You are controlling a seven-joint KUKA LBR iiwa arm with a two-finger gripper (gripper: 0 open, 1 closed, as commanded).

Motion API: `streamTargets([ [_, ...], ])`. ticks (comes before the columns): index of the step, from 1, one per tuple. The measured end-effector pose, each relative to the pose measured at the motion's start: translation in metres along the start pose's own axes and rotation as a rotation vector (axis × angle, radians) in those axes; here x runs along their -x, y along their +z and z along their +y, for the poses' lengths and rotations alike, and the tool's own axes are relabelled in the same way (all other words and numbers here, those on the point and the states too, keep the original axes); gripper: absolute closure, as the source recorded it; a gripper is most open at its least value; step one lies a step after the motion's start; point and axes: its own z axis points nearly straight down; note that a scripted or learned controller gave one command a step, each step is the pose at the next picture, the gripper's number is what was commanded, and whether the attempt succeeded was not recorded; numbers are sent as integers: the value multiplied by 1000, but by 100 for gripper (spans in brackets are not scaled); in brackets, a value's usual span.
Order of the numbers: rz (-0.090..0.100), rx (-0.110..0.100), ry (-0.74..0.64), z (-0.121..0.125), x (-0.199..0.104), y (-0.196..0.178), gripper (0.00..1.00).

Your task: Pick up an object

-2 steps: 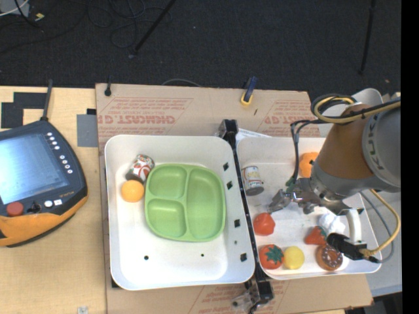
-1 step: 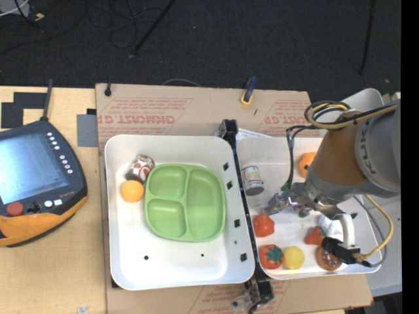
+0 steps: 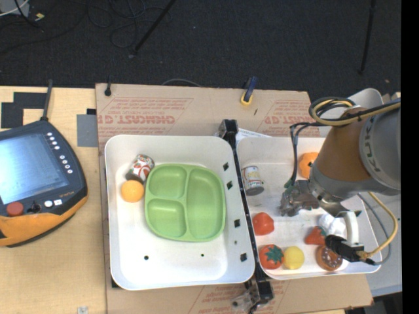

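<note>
**Bench and bystanders around the two bins**

A black-screened teach pendant (image 3: 36, 175) with an orange underside lies at nine o'clock on the wooden bench (image 3: 52, 267). Printed brown cardboard (image 3: 196, 113) spreads beneath the bins. A blue-and-yellow clamp (image 3: 248, 91) grips its far edge at twelve o'clock; black cables (image 3: 131, 12) trail across the dark floor beyond.

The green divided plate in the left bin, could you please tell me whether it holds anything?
Empty. The green plate shows three bare compartments; the orange ball and small can lie beside it on the left bin floor.
</note>
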Motion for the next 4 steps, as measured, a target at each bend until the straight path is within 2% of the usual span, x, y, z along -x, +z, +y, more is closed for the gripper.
streamTargets([
  [1, -1, 5, -3, -1, 0, -42, 100],
  [2, -2, 9, -6, -2, 6, -104, 100],
  [3, -2, 6, -7, -2, 8, -131, 100],
  [4, 0, 5, -12, 25, -44, -138, 100],
])
